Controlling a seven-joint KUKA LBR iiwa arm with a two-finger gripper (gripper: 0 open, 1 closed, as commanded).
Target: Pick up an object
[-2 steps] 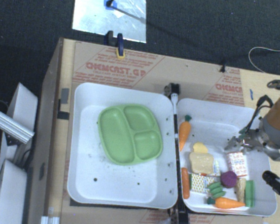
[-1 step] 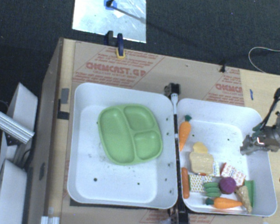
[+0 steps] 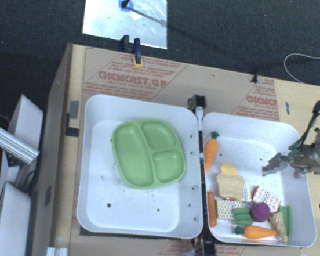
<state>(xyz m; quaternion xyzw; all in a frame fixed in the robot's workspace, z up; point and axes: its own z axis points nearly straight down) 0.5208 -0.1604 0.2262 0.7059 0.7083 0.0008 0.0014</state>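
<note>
The right white bin (image 3: 247, 133) holds several toy foods. A carrot (image 3: 210, 151) lies along its left wall, with a yellow piece (image 3: 229, 170) and a slice of bread (image 3: 230, 186) in the middle. Nearer the front are a red sausage (image 3: 212, 209), green pods (image 3: 242, 214), a purple ball (image 3: 260, 211), a red-and-white packet (image 3: 266, 197) and a second carrot (image 3: 260, 232). My gripper (image 3: 281, 165) hangs over the right part of this bin, up and to the right of the bread, apart from all the items. Nothing shows in its grasp.
The left white bin (image 3: 97, 204) holds a green divided plate (image 3: 148, 152). A black divider with a clamp (image 3: 198, 105) runs between the bins. Both bins rest on a cardboard sheet (image 3: 155, 77). A cable (image 3: 309, 56) trails at the back right.
</note>
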